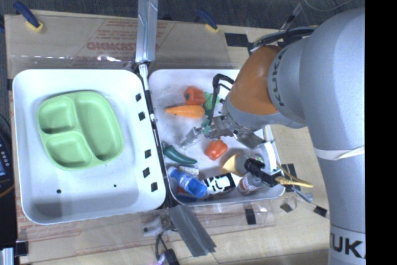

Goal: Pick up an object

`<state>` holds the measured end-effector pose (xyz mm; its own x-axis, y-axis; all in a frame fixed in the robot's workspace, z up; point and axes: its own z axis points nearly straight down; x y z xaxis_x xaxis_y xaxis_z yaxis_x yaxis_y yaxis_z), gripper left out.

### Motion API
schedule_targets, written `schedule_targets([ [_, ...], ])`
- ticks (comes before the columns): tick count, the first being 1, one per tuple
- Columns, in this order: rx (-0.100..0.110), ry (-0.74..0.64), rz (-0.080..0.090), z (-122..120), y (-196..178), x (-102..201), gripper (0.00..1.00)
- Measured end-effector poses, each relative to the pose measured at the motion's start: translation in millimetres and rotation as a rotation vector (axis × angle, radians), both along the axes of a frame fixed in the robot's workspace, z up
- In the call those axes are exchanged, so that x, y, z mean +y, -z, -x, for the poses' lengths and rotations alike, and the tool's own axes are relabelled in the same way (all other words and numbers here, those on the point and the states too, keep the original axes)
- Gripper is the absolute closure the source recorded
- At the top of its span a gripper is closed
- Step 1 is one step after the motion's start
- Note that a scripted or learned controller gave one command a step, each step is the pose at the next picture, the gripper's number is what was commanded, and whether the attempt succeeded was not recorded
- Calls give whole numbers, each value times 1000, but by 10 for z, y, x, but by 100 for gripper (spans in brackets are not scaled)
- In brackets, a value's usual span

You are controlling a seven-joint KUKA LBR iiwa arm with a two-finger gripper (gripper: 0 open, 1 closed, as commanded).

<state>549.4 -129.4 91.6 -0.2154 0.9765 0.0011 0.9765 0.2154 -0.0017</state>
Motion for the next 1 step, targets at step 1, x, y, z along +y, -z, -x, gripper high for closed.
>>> schedule_targets([
  [1, -3, -233, 1, -517, -1009, 547, 0],
])
